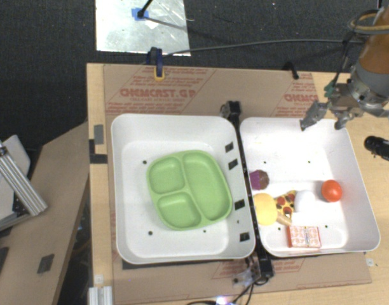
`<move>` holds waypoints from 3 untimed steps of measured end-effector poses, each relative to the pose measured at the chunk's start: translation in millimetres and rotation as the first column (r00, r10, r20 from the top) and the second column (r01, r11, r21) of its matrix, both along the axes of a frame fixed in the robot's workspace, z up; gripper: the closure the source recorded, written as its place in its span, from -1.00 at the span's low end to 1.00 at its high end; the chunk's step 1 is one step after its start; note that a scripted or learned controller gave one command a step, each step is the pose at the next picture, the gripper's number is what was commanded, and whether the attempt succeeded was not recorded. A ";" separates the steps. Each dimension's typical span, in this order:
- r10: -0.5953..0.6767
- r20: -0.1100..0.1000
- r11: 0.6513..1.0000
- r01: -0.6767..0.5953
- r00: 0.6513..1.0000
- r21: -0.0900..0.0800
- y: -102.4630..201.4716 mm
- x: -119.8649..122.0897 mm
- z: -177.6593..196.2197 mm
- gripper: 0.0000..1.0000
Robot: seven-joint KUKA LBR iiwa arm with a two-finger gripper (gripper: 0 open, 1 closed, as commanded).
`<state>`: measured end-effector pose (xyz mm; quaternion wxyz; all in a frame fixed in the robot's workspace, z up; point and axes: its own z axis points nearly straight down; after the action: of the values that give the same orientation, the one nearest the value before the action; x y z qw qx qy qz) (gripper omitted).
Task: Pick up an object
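Observation:
My gripper (324, 120) hangs above the far right corner of the right bin (309, 145), its two dark fingers spread apart with nothing between them. Well in front of it, near the bin's front, lie the objects: an orange ball (332, 190), a purple round piece (259, 180), a yellow round piece (265, 208), a small patterned item (285, 202), a white object (304, 201) and a pink-and-white box (304, 237). None of them touches the gripper.
The left bin (134, 145) holds a green divided tray (189, 189). A black divider with clips (240, 170) runs between the bins. Cardboard (182, 88) lies under both. An aluminium rail (13, 176) juts in at the left, and a cable (258, 43) crosses the back.

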<state>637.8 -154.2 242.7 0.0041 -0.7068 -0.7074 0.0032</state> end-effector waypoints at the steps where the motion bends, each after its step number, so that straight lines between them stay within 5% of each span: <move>1: 0.002 0.012 1.000 -0.002 1.000 -0.002 0.3 2.2 8.0 -1.00; 3: 0.000 0.009 1.000 0.000 1.000 -0.001 -0.9 -13.6 -85.1 -1.00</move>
<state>624.2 -155.1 157.6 0.0005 -0.7066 -0.7076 0.0005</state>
